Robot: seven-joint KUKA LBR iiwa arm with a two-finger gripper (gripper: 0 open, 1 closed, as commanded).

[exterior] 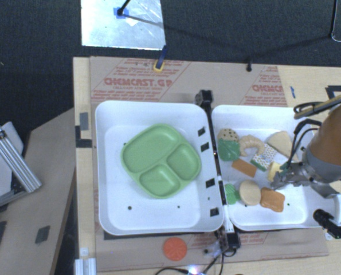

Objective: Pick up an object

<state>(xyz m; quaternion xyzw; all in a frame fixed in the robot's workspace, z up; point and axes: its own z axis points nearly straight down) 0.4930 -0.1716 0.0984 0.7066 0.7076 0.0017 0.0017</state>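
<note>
The right bin [296,116] holds several toy foods: a spotted cookie [228,134], a green piece [228,150], a beige ring [251,143], a pale wedge [279,142], an orange block [244,167], a round bun [250,192] and a brown toast piece [272,200]. My gripper [278,177] is down in this bin's right half, just above the toast and beside a small yellow piece [273,169]. The arm's orange band [333,139] rises behind it. Nothing can be seen held.
The left bin [110,211] carries a green divided plate [161,160]. An orange disc [175,247] lies on the cardboard in front of the bins. A metal sheet [122,15] sits at the far back, and a black clamp strip [211,153] runs between the bins.
</note>
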